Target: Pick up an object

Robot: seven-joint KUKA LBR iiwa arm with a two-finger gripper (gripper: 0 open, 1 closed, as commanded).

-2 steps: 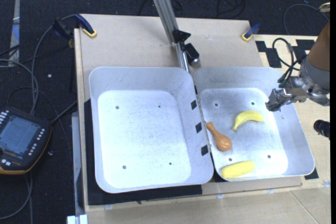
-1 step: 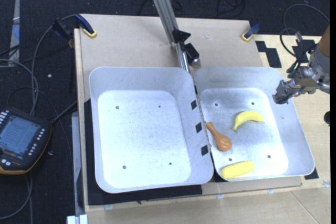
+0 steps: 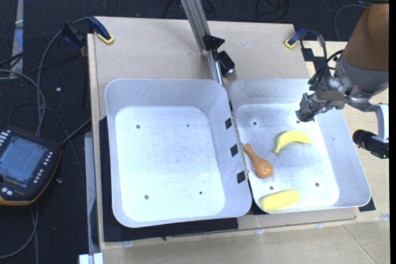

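The end effector (image 3: 306, 112) hangs over the far part of the right bin (image 3: 346, 151). It is too dark and small to tell how it is set. Just below it lies a yellow banana (image 3: 291, 140). A little further toward the left lies an orange drumstick toy (image 3: 258, 162). A yellow lemon-shaped toy (image 3: 280, 199) sits near the bin's front wall. The left bin (image 3: 167, 151) sits beside it on the worktop (image 3: 154, 46).
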